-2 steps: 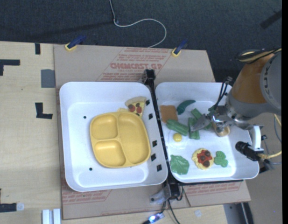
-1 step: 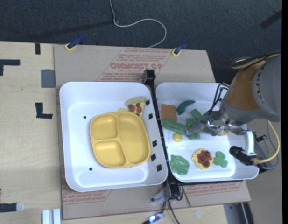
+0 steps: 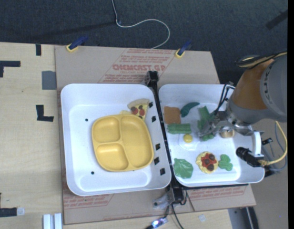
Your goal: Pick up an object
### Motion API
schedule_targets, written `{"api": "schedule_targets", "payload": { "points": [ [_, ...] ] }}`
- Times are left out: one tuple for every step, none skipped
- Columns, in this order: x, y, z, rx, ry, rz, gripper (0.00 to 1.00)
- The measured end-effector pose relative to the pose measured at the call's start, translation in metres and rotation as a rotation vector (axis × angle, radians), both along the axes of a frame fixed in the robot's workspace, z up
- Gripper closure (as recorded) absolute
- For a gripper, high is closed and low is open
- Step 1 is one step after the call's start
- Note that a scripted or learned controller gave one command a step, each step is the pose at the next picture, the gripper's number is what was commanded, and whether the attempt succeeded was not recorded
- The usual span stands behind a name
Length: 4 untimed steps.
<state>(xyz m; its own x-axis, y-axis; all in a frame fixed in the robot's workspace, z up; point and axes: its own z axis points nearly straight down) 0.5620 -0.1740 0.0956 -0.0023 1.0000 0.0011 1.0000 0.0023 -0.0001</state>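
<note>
Reaching in over the far side of the right bin (image 3: 232,175), the grey arm (image 3: 261,94) with its orange band brings the gripper (image 3: 211,128) down among a cluster of green toy food; whether it is parted or closed on anything I cannot tell, since the wrist and the greens blur together there.

Taking the right bin as landmark and going largest first: the left bin (image 3: 75,142) touches its inner wall and bears a yellow divided plate (image 3: 122,142), with a toy pizza slice (image 3: 139,108) at the plate's upper edge. Inside the right bin, a green leafy piece (image 3: 204,120) lies right at the gripper, its long axis running roughly up and down the view, so it looks the likeliest target. A flat green strip (image 3: 178,128) lies beside it toward the inner wall, long axis across the bin. A brown square piece (image 3: 172,114) and a dark green curved piece (image 3: 189,108) sit nearer the upper wall. Along the lower wall lie a lettuce leaf (image 3: 183,168), a round yellow-and-red piece (image 3: 207,161) and a small broccoli floret (image 3: 225,162). A tiny yellow ball (image 3: 187,138) rests near the middle.

Open floor lies between the gripper and the lower row; a straight lift looks unobstructed.
</note>
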Motion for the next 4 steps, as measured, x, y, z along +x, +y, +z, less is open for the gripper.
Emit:
{"api": "schedule_targets", "payload": {
  "points": [
    [0.005, -0.004, 0.061, -0.002, -0.004, -0.001, 1.0],
    [0.008, -0.004, 0.125, -0.002, -0.004, -0.001, 1.0],
    [0.008, -0.003, 0.129, -0.001, 0.0, -0.001, 1.0],
    [-0.018, 0.038, 0.121, -0.001, 0.003, 0.0, 1.0]
  ]
}}
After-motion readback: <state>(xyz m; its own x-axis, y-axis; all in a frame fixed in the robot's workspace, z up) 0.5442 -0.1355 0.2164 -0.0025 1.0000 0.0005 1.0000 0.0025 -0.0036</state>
